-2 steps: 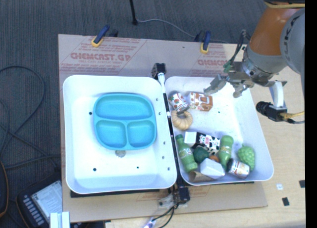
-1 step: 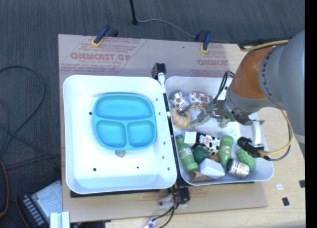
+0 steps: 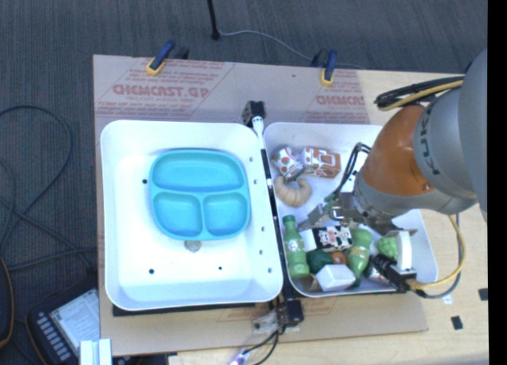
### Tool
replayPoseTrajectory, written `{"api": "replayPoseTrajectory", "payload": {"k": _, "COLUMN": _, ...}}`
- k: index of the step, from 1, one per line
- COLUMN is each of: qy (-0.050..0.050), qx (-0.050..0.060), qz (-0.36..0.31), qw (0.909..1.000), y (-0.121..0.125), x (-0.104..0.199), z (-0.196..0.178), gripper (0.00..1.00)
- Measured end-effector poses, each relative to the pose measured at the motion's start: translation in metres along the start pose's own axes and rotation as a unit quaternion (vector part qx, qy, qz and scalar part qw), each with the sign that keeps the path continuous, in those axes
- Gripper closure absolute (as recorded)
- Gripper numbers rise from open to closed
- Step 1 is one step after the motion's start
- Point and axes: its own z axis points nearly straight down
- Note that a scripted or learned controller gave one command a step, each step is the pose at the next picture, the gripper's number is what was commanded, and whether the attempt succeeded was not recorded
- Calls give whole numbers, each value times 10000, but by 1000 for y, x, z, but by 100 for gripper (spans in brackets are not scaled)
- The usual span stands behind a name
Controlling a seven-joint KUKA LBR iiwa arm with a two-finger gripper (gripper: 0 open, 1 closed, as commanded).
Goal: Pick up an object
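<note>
Reach/descend step: gripper (image 3: 337,211) low over right bin (image 3: 424,264) clutter, above green bottle (image 3: 294,249) & toys (fingers' state: can't tell). Nothing seen held. Next: needs to settle on one obj, close, lift straight.

Arm (image 3: 455,146): bulky, rounded grey casing. Broad orange band (image 3: 396,161) above wrist. Yellow-and-black cable (image 3: 416,93) runs along upper side; thin yellow cable (image 3: 453,256) loops below. Gripper (image 3: 337,211) dark metal, black fittings.

A robotics lab: clamped cardboard sheet (image 3: 261,197), twin white bins (image 3: 127,197), loose cables (image 3: 32,165) over grey carpet (image 3: 79,7).
</note>
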Motion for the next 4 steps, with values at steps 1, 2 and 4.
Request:
{"api": "replayPoseTrajectory", "payload": {"k": 1, "qy": -7, "qx": -13, "qz": 0, "qw": 10000, "y": 1, "x": -1, "z": -11, "gripper": 100}}
{"api": "replayPoseTrajectory", "payload": {"k": 2, "qy": -4, "qx": -7, "qz": 0, "qw": 10000, "y": 1, "x": 0, "z": -10, "gripper": 0}}
{"api": "replayPoseTrajectory", "payload": {"k": 4, "qy": -7, "qx": -4, "qz": -1, "qw": 10000, "y": 1, "x": 0, "z": -20, "gripper": 0}}
